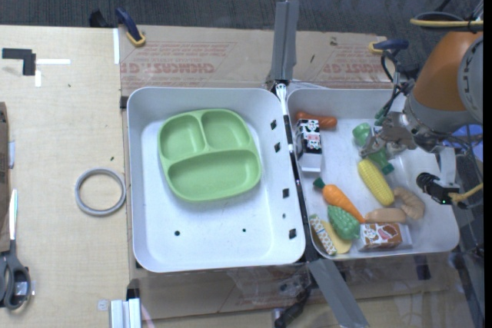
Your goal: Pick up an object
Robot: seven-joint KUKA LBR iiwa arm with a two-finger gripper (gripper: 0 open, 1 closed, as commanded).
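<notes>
The right bin [430, 246] holds several toy foods. A yellow corn cob [376, 180] lies in its middle, an orange carrot [339, 200] to its left, and a green vegetable [344, 223] below the carrot. My gripper [380, 148] hangs low in this bin, just over the upper end of the corn cob and next to a small green piece [362, 134]. The wrist hides what is under it. The arm with its orange band [446, 73] comes in from the right.
The left bin [207, 242] bears a green divided plate [208, 154]. Also in the right bin are a black-and-white carton [310, 144], a red sausage [317, 120], a tan pastry [408, 203] and a red-and-white box [382, 236]. A tape ring [100, 190] and scissors [14, 273] lie on the bench at left.
</notes>
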